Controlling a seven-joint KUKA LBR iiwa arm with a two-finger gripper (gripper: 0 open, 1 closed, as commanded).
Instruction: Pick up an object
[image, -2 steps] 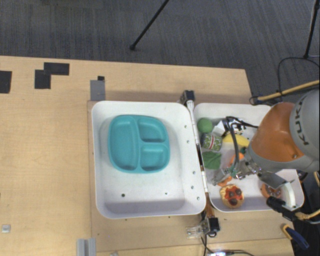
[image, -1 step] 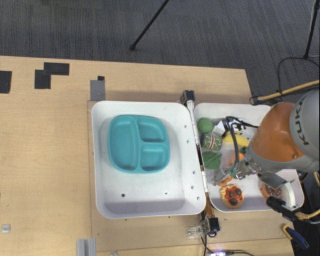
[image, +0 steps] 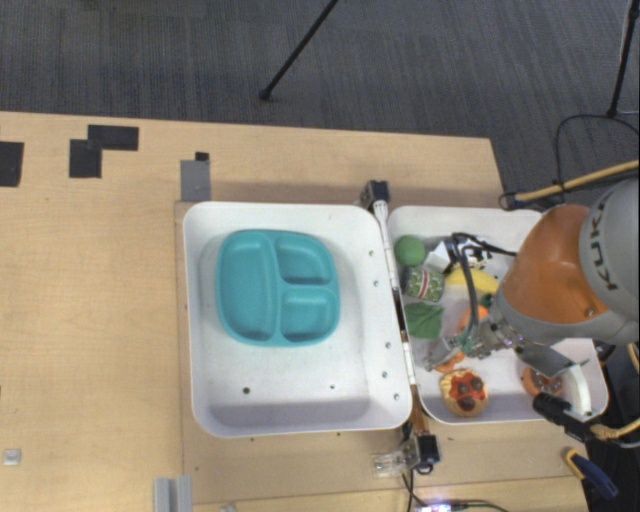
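Top-down view of the bench (image: 90, 330) with two white bins side by side. Nearest the lower edge, cable ends and a small clear clip (image: 398, 462) lie on the wood just below the seam between the bins. The left bin (image: 300, 400) has a broad bare floor along its near wall and on its right side; a teal plate (image: 277, 287) with three compartments sits in its far-left part, near but apart from the left wall. The right bin (image: 430, 405) is crowded. By its near wall lies a pizza toy (image: 465, 391), with a second reddish item (image: 540, 380) to its right, partly under the arm's hardware. The gripper (image: 470, 338) is low over the middle of this bin, just beyond the pizza toy; its fingers are lost among dark parts and clutter, so their spread cannot be told, nor whether anything is between them. Close left of it, against the dividing wall, lie a green leaf (image: 424, 318), a small can (image: 424, 285) and, farther back, a green ball (image: 409, 249). A yellow piece (image: 470, 280) and black cable lie beside the arm (image: 560, 275), whose orange band covers the bin's right half. Little free floor remains there. Beyond the bins, a clamp (image: 376, 192) stands at the seam's far end, then grey carpet.
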